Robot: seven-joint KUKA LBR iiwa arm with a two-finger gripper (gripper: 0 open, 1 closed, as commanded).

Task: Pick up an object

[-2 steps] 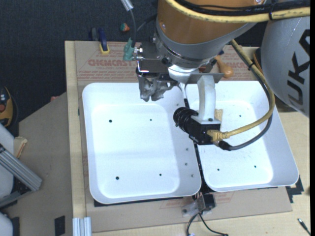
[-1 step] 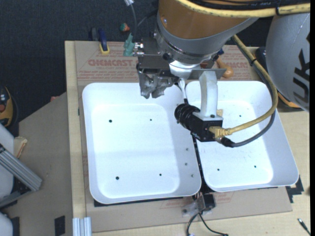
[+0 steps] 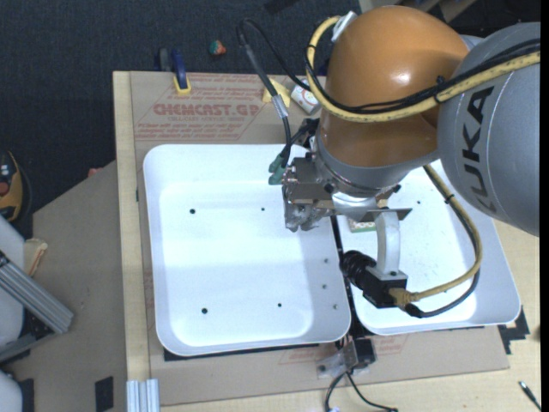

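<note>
White plastic comes nearest: 2 shallow bins side by side on the desk (image 3: 130, 256), the view's left bin (image 3: 232, 316) bare but for a few dark specks, the right bin (image 3: 446, 264) largely hidden beneath the arm (image 3: 386, 67). Over the seam between them, on the left bin's side, the hand (image 3: 298, 217) hangs low by that bin's right wall. Whether it is wide or narrow I cannot tell, and nothing is seen held in it. The only likely object is a small green piece (image 3: 276, 172) just beside the hand on its far-left side, near the left bin's far wall. Its long axis is too small to read, and it may belong to the rig. By my judgement a pick would turn on a short shift that way. Beyond lie a board (image 3: 206, 110) with red print, a blue clamp (image 3: 180, 71) and dark carpet (image 3: 86, 24).
</note>
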